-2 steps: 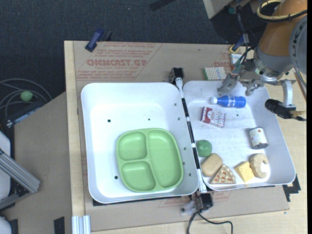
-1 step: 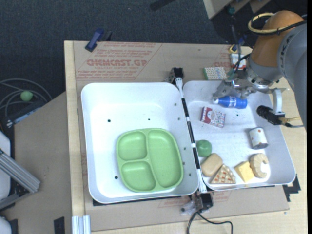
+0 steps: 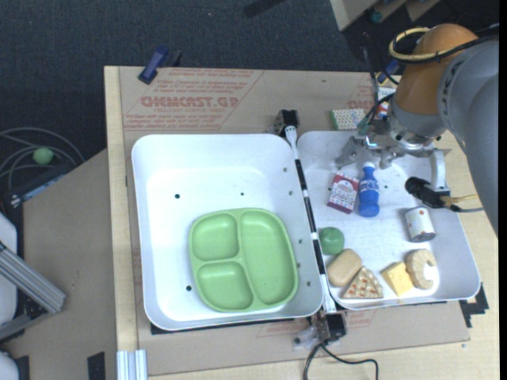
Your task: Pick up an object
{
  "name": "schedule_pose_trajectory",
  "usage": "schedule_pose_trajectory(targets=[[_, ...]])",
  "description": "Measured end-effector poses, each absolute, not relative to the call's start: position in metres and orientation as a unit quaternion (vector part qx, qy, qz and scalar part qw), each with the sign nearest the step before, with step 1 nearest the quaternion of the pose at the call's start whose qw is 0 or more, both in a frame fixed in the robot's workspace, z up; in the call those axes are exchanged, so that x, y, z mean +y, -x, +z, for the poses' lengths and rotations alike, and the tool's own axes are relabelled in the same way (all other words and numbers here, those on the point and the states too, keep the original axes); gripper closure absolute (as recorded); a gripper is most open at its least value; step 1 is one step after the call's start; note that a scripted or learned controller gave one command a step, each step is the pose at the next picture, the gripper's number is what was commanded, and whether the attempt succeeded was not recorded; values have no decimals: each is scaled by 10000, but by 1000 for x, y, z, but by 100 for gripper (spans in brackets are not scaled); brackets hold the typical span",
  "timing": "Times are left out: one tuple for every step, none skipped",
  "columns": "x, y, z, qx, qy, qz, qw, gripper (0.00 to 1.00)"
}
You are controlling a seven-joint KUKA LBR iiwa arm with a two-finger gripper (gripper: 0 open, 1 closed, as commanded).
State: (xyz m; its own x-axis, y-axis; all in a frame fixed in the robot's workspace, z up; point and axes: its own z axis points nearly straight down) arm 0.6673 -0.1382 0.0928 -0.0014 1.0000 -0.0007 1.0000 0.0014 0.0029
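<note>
Two shallow white bins sit side by side on the surface as the grey arm reaches in from the right edge. Its pincer is poised over the far end of the right bin, fingers apart and gripping nothing. Just below it is the likeliest target, a blue bottle, its cap pointing toward the far edge. The slant leaves it unclear whether the bottle stands or lies flat. A red packet sits just beside the bottle on the side facing the left bin, and that tight gap looks like the main hazard, since a descending finger could land on the packet or pinch both things together. A clean pick probably calls for centring on the bottle's body, straddling its narrow width, closing firmly on the rounded sides and lifting straight up. The silver can, green ball, bread roll, pizza slice, cheese wedge and ring pastry lie toward the near right corner, apart from the pincer. A green divided plate rests in the left bin.
</note>
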Motion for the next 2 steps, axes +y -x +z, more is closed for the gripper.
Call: schedule_pose_trajectory(targets=[[-137,-638,87,7069,-7073,15,22,0],[-121,-613,85,7069,-7073,-4,-11,0]])
